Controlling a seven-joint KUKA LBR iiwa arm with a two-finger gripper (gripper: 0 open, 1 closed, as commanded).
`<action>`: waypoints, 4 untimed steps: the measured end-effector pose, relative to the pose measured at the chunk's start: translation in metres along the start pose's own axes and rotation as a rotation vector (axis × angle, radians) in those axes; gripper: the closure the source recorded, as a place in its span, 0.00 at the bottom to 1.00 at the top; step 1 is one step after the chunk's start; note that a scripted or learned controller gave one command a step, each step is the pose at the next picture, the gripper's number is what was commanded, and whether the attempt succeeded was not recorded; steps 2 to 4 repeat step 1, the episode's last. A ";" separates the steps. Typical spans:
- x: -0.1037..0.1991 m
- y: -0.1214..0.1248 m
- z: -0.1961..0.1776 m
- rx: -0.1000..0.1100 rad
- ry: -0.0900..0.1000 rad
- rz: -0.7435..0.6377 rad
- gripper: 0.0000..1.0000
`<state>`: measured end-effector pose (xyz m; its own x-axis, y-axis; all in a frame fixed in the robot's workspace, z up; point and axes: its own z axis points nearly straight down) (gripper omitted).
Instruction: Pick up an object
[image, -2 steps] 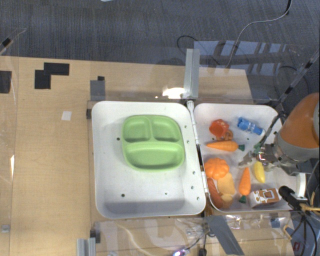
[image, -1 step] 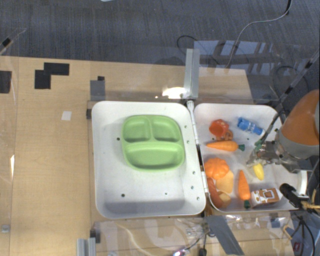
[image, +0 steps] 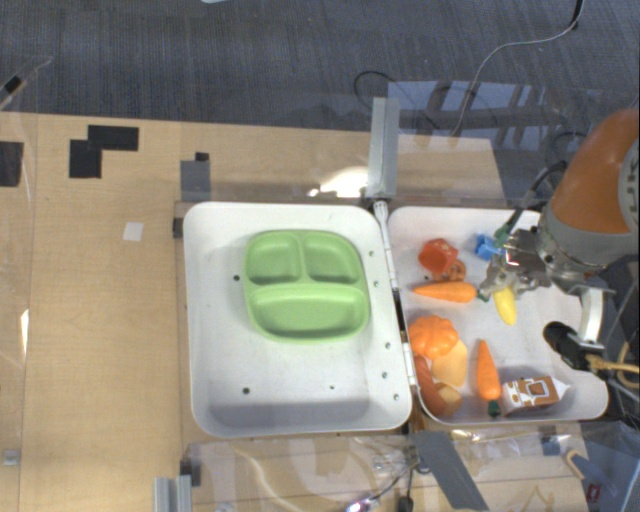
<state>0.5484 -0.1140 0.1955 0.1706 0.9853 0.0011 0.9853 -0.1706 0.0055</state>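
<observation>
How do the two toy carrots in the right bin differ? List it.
The upper carrot lies crosswise, its tip pointing toward the left bin; the lower carrot lies lengthwise, running toward the bin's near edge. The upper one sits beside the red toy; the lower one sits between the orange pumpkin-like toy and the small carton. Both are orange and tapered.

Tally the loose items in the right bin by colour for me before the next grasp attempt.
Orange: 4 (carrot, second carrot, round orange piece, pale orange piece)
Red-orange: 1 (tomato-like piece)
Yellow: 1 (yellow piece)
Blue: 1 (blue piece)
Brown and white: 1 (small carton)
Total: 8
</observation>
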 end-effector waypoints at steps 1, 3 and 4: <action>0.025 0.047 -0.049 0.001 -0.001 0.105 1.00; 0.025 0.047 -0.049 0.001 -0.001 0.105 1.00; 0.025 0.047 -0.049 0.001 -0.001 0.105 1.00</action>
